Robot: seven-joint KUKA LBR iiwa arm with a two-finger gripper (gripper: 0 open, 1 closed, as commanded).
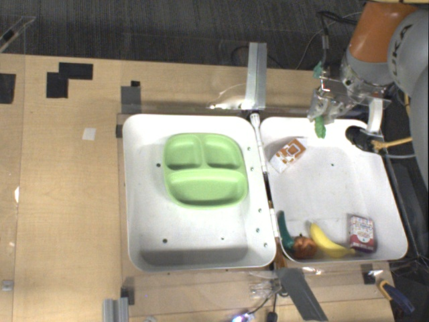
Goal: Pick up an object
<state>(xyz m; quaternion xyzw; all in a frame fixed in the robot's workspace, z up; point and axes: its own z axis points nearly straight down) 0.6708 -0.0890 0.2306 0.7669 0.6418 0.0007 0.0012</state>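
Observation:
My gripper [323, 116] hangs over the far edge of the right bin [335, 180], shut on a small green object [320, 127] that dangles between its fingers above the bin floor. On that floor, an orange and white packet [288, 153] lies near the far left. Along the front edge are a yellow banana [328, 241], a reddish fruit [303, 247], a dark green piece [282, 227] and a small purple and red box [360, 232].
The left bin [144, 200] holds a light green divided plate [204, 168]. A metal post [257, 79] stands behind the seam between the bins. The arm and its cables [375, 136] crowd the right bin's far right corner.

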